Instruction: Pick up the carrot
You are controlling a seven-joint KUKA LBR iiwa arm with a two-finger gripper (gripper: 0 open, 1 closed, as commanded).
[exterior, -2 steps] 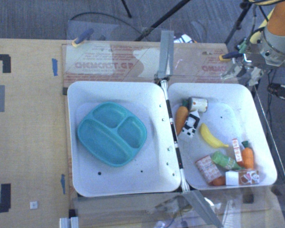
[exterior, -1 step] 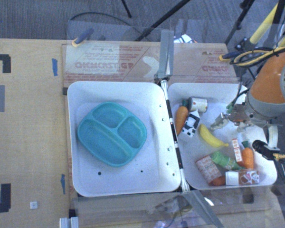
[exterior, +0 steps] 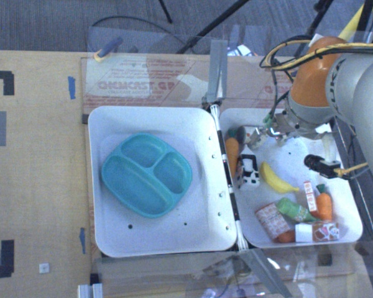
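- Wooden bench under two shallow white bins side by side, left bin [exterior: 112, 228] and right bin [exterior: 351, 219], grey carpet and tripod legs beyond.
- Gripper [exterior: 261, 135] hanging low at the far left of the right bin, just beside the carrot's green top; jaw state impossible to tell from this slant.
- Carrot [exterior: 232, 151] lying lengthwise against the right bin's left wall, leafy end away from the camera, toy cow [exterior: 248, 171] touching or nearly touching its near side.
- Probably the approach step: best to come down over the orange body rather than the leaves, jaws across the narrow width, clear of the bin wall and the cow.
- Risk: wall crowding one finger; a nudge toward the bin's middle first might help.
- Count, right bin: two carrots (second carrot [exterior: 324, 207] near the right wall), one banana [exterior: 275, 179], one cow, one green item [exterior: 295, 208], a few small packets near the front edge, exact number unclear.
- Count, left bin: one teal divided plate [exterior: 146, 174], three compartments.
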